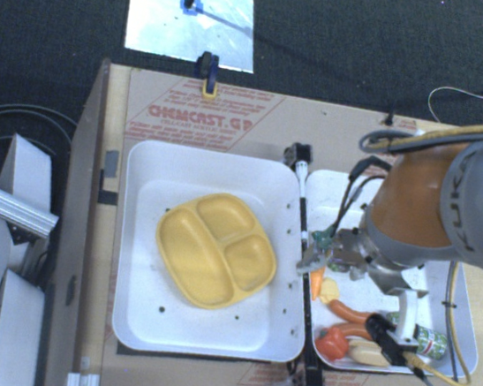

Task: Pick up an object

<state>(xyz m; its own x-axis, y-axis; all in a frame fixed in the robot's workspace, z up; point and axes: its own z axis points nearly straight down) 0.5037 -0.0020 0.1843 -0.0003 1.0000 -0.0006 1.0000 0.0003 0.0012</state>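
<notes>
You have open white floor all round the yellow divided plate (217,249) in the left bin (132,306). The right bin (467,331) is crowded: a sausage (351,312), a red piece (333,341) and a pale piece (368,355) lie along its near edge. The arm (441,202) leans in from the right over the divider, gripper (319,259) low beside an orange piece (327,289); you cannot tell its opening.
</notes>
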